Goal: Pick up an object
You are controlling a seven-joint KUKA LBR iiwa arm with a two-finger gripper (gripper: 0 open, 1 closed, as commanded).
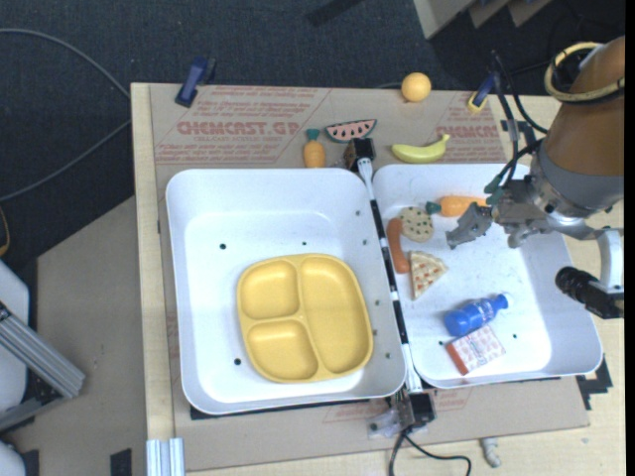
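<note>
Two white bins sat side by side on the bench. The left bin [198, 226] held a yellow divided plate [303, 317] with three compartments, lying flat near the bin's middle.

The right bin [556, 355] held the small items. A cookie [417, 224] with dark specks lay near the upper left of this bin, touching or just beside a reddish sausage [397, 246] that ran along the divider between the bins. Below the cookie lay a pizza slice [427, 273], triangular, pale with red spots. An orange carrot [458, 205] lay near the bin's upper rim, just beside the cookie. Lower down sat a blue bottle [474, 315], on its side and tilted, and just below it a red and white packet [476, 350], flat.

The gripper [471, 228] hung over the upper part of the right bin, to the right of the cookie and just below the carrot. Its dark fingers [464, 234] stood apart, with nothing seen between them. The arm came in from the right, orange band above the wrist.

Outside the bins, on the brown board along the back edge: a watermelon slice [352, 129], a banana [421, 149], a small orange fruit [417, 87], a small pineapple-like piece [315, 152].
</note>
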